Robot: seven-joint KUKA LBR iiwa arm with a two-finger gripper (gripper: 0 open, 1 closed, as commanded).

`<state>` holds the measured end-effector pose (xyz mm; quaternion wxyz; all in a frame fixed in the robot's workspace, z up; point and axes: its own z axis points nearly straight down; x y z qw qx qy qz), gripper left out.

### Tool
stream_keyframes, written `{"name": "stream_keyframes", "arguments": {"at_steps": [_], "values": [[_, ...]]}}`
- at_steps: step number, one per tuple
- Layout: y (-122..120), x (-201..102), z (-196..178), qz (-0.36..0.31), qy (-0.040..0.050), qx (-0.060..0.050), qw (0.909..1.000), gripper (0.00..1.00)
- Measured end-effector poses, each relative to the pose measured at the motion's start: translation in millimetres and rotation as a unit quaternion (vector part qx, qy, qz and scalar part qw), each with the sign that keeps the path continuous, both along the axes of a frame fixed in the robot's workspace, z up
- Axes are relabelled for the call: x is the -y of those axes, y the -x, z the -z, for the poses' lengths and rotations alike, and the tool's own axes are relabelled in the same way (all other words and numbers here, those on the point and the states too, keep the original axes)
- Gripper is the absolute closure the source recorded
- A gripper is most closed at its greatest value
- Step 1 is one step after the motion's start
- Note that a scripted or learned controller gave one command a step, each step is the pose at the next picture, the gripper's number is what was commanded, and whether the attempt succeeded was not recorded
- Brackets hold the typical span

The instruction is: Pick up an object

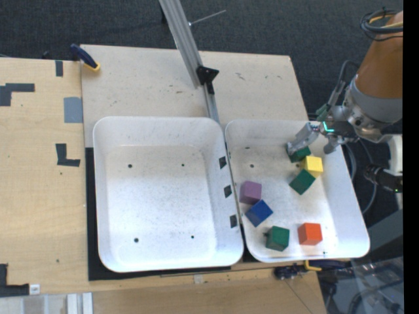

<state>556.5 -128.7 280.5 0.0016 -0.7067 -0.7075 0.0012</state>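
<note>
Camera view: gripper [302, 144] poised in right bin [347, 201], fingers spread around a dark green block [300, 154] (not yet clamped, apparently), far right among scattered blocks, yellow block [314, 165] just beside.

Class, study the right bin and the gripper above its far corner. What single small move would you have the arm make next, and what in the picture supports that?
Probably lower a little and close. The gripper sits at the right bin's far corner, directly over a dark green block beside the yellow block. Whether the fingers already hold that block cannot be told, so a lift would be premature.
</note>
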Motion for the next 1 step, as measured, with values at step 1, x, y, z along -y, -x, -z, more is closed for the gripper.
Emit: {"name": "stream_keyframes", "arguments": {"at_steps": [1], "values": [[-0.5, 0.1, -1.5, -0.001, 0.0004, 0.001, 1.0, 0.0]]}}
